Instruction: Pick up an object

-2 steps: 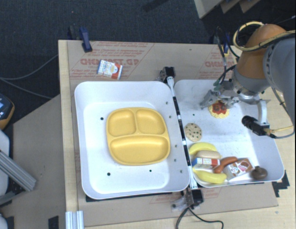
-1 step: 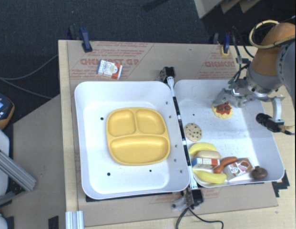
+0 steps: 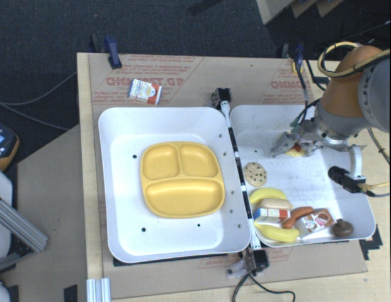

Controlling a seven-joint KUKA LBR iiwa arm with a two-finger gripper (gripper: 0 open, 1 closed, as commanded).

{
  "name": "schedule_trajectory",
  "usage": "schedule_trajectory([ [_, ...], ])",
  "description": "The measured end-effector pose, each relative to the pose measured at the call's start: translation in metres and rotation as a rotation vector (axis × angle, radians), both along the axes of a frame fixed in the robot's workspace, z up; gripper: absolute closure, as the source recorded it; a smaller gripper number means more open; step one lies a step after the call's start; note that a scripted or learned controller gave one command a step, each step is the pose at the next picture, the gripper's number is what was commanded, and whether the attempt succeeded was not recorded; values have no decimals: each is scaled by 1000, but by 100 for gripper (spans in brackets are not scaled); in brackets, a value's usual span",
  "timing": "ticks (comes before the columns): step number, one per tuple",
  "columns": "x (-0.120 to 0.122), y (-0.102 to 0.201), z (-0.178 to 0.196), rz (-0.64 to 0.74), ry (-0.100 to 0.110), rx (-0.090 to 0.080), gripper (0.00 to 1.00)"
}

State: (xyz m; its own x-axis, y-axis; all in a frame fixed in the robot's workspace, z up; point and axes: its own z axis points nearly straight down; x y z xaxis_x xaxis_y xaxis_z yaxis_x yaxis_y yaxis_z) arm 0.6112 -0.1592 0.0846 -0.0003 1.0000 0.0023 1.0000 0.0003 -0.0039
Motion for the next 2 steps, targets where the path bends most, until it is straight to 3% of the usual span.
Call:
schedule_trajectory([
  [1,9,-62,1,-1,-2,11,0],
  [2,58,-17,1,6,-10,-4,0],
])
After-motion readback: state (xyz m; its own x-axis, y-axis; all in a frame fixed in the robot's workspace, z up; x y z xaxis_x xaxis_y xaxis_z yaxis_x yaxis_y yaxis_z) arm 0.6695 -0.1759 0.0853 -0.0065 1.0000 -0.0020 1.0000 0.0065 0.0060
